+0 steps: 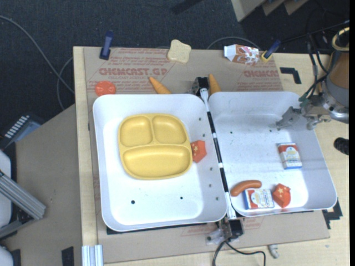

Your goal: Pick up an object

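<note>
i see the gripper (pixel 295 117) over the right bin's (pixel 244 107) far right corner, fingers spread, nothing between them. small carton (pixel 289 155) lies just below it. sausage (pixel 245 187), second carton (pixel 260 198) and red piece (pixel 282 195) sit at the near edge. yellow tray (pixel 154 146) in left bin (pixel 111 204).

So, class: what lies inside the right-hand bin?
Inside the right bin: a sausage, a small carton, a strawberry and a small box. Nothing there looks covered.
</note>
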`<state>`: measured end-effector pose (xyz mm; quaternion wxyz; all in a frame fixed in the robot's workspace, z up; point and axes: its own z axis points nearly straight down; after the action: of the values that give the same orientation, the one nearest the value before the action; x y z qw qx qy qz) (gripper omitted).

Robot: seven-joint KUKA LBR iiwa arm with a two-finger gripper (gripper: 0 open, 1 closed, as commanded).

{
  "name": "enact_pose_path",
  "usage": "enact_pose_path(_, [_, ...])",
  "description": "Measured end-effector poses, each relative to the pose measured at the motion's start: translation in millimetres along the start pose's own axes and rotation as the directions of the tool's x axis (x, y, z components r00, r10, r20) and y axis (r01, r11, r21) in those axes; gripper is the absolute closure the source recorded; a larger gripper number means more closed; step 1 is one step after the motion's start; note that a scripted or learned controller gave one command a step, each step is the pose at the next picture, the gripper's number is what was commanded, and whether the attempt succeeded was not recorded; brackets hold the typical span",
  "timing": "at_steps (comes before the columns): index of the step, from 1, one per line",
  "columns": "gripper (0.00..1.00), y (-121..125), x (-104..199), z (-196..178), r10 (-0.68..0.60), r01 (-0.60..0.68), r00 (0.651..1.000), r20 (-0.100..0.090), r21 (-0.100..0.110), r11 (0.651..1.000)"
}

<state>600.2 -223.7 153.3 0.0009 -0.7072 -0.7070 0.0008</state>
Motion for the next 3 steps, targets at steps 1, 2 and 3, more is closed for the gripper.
enact_pose_path(1, [0.00, -31, 9, 70, -0.003, 0.003, 1.000, -0.007, 0.002, 1.000])
enact_pose_path(2, [1.00, -30, 7, 59, -0.001, 0.001, 1.000, 0.000, -0.003, 1.000])
enact_pose_path(3, [1.00, 25, 74, 69, -0.002, 0.002, 1.000, -0.001, -0.005, 1.000])
